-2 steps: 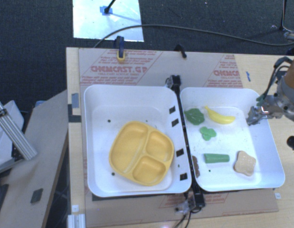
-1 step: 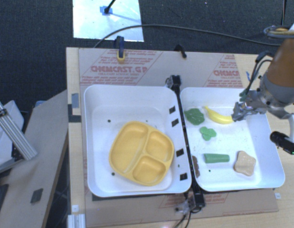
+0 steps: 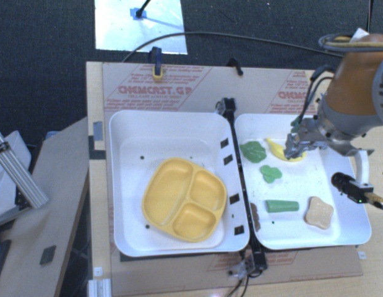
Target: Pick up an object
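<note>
In the right bin (image 3: 352,237) lie a green leaf-shaped piece (image 3: 253,151), a small green clump (image 3: 271,174), a green block (image 3: 281,206), a tan bread-shaped piece (image 3: 318,213) and a yellow banana-like piece (image 3: 279,151). My gripper (image 3: 294,147) is down at the back of that bin, right over the yellow piece, which partly shows under its tip. The grey arm with its orange band (image 3: 358,82) comes in from the right.
The left bin (image 3: 132,135) holds a yellow divided tray (image 3: 185,198). A black clip bar (image 3: 237,172) runs between the bins. A black cylindrical part (image 3: 349,187) on the arm hangs over the right bin's right side.
</note>
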Controlling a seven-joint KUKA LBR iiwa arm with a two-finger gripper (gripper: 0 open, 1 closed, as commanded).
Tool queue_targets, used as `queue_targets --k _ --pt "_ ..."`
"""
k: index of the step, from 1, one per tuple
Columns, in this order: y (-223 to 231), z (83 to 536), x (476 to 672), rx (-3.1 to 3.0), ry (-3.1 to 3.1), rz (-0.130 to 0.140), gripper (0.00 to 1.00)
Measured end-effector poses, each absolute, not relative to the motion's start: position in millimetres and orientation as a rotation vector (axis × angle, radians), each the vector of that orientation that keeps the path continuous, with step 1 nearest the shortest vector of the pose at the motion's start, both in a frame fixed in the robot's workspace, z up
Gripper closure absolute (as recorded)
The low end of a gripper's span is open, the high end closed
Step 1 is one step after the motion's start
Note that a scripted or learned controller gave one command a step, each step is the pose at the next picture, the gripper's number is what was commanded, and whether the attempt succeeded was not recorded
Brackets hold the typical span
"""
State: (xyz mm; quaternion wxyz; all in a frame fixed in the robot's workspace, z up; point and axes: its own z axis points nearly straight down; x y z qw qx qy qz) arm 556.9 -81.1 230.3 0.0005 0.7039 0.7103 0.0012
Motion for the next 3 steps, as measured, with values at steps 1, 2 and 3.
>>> queue_targets --k 1,2,3 --pt "-34.9 234.1 556.6 2.211 2.232 0.004 1.0" --pt "28.8 230.6 560.2 2.21 2.233 0.004 1.0" --pt "75.6 232.1 573.4 2.211 2.232 0.006 1.0"
